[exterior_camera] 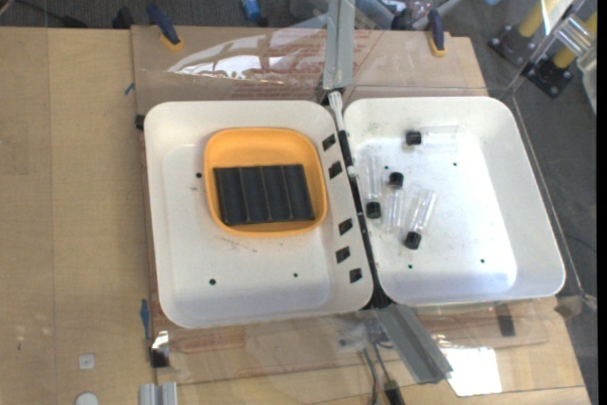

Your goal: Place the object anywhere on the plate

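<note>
An orange plate (220, 156) sits in the left bin (180, 285) on the worktop (66, 204). A black ridged block (264, 194) lies flat on the plate. Small clear tubes (417, 207) with black caps lie in the right bin (498, 266). I cannot tell if the tool is gripping or let go.

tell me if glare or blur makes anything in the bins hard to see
Camera view: even light, soft shadows; the clear vials in the right bin nearly vanish against white, only their black caps stand out; glare streaks the plastic sheet behind; the orange plate reads sharply.
</note>
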Robot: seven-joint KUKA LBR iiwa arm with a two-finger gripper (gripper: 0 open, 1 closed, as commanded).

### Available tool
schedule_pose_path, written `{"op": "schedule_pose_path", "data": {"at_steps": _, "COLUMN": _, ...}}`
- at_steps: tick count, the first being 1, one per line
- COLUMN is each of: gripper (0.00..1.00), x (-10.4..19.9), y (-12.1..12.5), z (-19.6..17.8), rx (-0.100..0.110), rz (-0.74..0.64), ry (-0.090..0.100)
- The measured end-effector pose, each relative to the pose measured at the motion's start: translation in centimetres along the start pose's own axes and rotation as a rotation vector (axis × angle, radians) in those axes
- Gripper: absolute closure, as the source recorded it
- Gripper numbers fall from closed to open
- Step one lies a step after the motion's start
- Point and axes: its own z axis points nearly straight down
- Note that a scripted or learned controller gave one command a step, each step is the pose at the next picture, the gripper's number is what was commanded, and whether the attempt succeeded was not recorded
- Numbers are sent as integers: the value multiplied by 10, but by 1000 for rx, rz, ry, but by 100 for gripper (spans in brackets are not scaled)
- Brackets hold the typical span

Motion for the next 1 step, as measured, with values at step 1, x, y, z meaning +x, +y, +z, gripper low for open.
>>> {"op": "schedule_pose_path", "data": {"at_steps": 1, "gripper": 100, "x": -4, "y": -2, "z": 0, "rx": -1, "rz": -244, "ry": -1}}
